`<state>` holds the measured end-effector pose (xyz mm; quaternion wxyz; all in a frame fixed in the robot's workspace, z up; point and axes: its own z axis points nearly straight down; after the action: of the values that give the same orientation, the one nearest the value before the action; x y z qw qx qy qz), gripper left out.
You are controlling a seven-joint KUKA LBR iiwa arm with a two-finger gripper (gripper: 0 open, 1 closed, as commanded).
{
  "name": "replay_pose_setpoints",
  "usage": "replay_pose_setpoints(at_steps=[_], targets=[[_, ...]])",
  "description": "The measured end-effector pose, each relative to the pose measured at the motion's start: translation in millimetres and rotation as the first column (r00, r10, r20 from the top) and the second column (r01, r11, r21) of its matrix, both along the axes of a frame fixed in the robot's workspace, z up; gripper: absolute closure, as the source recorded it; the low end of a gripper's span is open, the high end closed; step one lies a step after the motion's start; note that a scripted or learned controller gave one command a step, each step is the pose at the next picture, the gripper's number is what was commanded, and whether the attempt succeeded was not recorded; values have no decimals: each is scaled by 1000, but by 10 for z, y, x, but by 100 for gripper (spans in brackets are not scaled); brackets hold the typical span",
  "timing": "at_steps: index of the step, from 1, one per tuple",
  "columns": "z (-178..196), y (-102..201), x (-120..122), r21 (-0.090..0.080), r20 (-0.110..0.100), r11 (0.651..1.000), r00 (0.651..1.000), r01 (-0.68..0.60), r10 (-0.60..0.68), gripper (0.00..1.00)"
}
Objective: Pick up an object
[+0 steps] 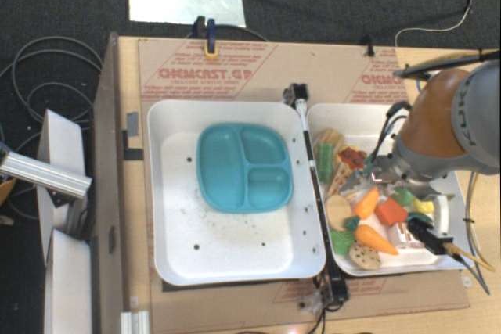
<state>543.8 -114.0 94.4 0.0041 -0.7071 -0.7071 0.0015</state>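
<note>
The toy carrot (374, 238) near the right bin's (354, 115) front edge looks light, rigid, slick; grip mid-body; pincer (374, 177) state unclear.

I'm looking at a robotics lab: a cardboard-lined worktop (235, 66), loose cables (47, 82) on dark carpet far left of the pincer (374, 176), clamps (210, 34) behind.
</note>
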Motion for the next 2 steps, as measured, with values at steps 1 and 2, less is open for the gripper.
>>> replay_pose_setpoints(at_steps=[1, 2], targets=[[-63, -122, 984, -2, -13, 1000, 1000, -12, 12, 0], [-52, -265, 1019, 1, -6, 1000, 1000, -4, 4, 0]])
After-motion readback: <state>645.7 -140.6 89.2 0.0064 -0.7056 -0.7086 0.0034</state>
